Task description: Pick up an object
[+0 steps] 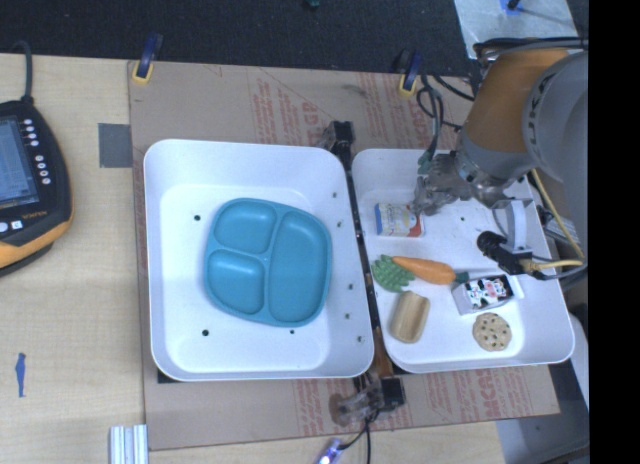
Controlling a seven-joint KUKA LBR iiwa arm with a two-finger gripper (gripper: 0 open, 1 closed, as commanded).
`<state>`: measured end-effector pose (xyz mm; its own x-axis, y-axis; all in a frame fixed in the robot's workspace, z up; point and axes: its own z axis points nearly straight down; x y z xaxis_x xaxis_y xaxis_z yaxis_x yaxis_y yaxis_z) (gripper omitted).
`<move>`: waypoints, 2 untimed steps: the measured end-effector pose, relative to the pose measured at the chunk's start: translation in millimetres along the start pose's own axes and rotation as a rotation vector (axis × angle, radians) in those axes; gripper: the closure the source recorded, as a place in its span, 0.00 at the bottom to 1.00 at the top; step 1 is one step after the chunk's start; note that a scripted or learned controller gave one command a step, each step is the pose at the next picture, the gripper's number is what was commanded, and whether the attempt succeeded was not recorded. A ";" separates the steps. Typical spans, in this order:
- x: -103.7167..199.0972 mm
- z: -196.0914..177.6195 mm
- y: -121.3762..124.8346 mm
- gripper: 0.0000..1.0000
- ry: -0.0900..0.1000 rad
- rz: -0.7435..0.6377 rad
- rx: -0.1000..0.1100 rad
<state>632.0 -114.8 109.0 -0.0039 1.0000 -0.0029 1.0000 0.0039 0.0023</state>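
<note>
My gripper (427, 198) hangs low over the back left part of the right bin (530, 352). It sits right at the upper right corner of a small white packet (392, 219) with blue and red print; whether it touches the packet I cannot tell. In front of the packet lies a toy carrot (428, 270) with a green leafy top. Nearer the front are a tan cylinder (409, 316), a round cookie (492, 331) and a small black-and-white carton (486, 292).
The left bin (170, 252) holds a blue divided plate (268, 261). A black and orange handheld pendant (28, 187) lies on the bench at the far left. The grey arm with its orange band (510, 92) covers the right bin's back right corner.
</note>
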 end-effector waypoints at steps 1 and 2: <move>-0.1 0.1 -0.1 0.00 -0.001 0.000 0.000; 10.0 13.0 22.7 0.00 0.000 -0.002 -0.001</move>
<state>654.7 -104.7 96.0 -0.0061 1.0000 -0.0032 1.0000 0.0061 0.0029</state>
